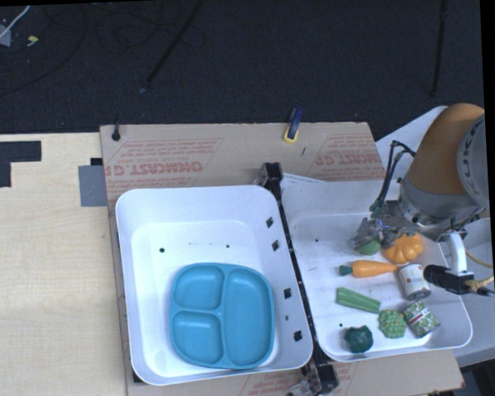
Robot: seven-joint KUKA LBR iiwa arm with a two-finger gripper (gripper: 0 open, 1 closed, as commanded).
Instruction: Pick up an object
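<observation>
In the right bin (pixel 323 222) lie several toy foods. My gripper (pixel 371 232) is low over the bin's right part, directly above a small green piece (pixel 368 247) and next to an orange pepper (pixel 404 248). A carrot (pixel 372 268) lies just in front of them. Nearer the front are a silver can (pixel 413 281), a green stalk (pixel 357 300), a light green broccoli (pixel 391 324), a green-labelled can (pixel 420 318) and a dark green lump (pixel 358 339). The arm's wrist covers the bin's far right corner.
The left bin (pixel 142 240) holds a blue divided plate (pixel 221 314). A black divider (pixel 285 257) runs between the two bins. Cardboard (pixel 196 158) lies under both. A cable and black fitting (pixel 450 280) hang beside the silver can.
</observation>
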